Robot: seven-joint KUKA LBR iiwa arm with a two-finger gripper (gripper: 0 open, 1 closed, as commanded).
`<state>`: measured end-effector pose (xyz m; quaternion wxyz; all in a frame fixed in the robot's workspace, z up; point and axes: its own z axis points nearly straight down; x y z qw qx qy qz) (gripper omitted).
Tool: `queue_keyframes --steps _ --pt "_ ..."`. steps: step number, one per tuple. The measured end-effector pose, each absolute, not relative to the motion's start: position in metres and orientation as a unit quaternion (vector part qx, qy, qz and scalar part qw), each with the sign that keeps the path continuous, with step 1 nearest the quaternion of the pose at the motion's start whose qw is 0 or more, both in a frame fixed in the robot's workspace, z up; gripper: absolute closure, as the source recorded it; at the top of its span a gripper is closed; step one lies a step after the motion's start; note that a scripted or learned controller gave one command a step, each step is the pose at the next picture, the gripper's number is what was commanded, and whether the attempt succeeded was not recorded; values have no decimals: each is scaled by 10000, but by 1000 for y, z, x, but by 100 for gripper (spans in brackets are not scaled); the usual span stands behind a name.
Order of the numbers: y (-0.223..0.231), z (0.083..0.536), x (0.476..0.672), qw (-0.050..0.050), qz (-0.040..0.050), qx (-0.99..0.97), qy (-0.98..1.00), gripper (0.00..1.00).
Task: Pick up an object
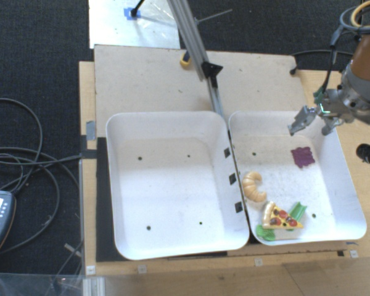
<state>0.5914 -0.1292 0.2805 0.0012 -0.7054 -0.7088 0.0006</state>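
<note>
- Your desk (142, 79) carries two shallow white bins side by side, so things picked from one have a landing spot just beside it.
- The left bin (123, 140) sits bare; the right bin (339, 165) holds every candidate.
- The arm (367, 66) reaches in from the right, hanging over the right bin's far rim.
- The end effector (316, 121) hovers with fingers spread apart and nothing between them, presumably ready to descend.
- The toy pizza slice (282, 217) lies against the near wall, over a green piece (296, 211).
- The croissant (254, 187) rests near the divider.
- The purple piece (303, 156), nearest the fingers, looks the likeliest target.
</note>
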Motion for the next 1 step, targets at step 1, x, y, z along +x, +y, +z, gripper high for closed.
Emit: queue_keyframes --steps 1 --pt "-129 283 592 -5 -5 -7058 -7084 0"
